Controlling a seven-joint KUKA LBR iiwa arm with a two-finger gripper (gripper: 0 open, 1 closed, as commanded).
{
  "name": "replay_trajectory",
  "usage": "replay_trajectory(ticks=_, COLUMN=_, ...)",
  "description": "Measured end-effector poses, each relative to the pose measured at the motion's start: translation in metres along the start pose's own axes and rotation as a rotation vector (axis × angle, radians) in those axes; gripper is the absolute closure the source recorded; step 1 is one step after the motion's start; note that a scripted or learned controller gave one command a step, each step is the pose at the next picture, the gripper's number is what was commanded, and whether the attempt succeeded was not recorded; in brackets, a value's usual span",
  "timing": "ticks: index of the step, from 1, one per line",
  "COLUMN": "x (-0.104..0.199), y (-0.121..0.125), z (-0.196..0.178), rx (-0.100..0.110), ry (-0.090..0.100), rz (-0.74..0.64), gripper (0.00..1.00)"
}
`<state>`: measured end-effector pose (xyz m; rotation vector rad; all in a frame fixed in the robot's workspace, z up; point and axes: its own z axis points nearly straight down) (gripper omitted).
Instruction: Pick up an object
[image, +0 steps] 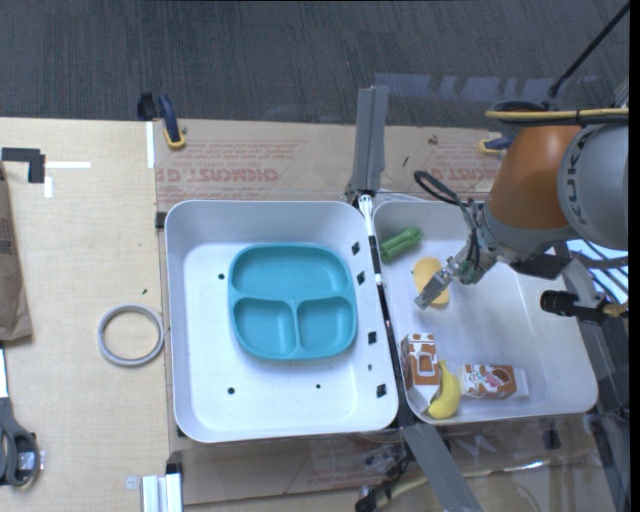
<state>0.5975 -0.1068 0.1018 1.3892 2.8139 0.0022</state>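
Pale yellow rounded object (428, 271)

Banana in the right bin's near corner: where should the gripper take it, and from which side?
Probably grip the banana across its thick middle, coming straight down from above. It lies flat and curved in the right bin, with a brown-and-white carton touching its left side and a second carton close on its right, so a sideways approach looks blocked. The gripper is over the yellow piece.

A turquoise three-compartment plastic plate (294, 301) lies in the left shallow white bin (190, 330). In the right shallow white bin (545, 340) are a green pepper-shaped toy (400, 242), a yellow banana (446, 394), a pale yellow rounded piece (429, 271) and two brown-and-white printed cartons (420, 360) (490, 381).
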Motion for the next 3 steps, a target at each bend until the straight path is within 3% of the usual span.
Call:
replay_trajectory(ticks=1, x=-0.0044, y=-0.0042, z=0.0097, rx=0.002, ry=0.001, rz=0.115, gripper=0.00)
replay_trajectory(ticks=2, x=-0.0054, y=-0.0042, z=0.0002, rx=0.001, ry=0.000, rz=0.115, gripper=1.00)
replay_trajectory(ticks=3, x=-0.0054, y=-0.0043, z=0.0002, rx=0.001, ry=0.000, rz=0.115, gripper=0.00)
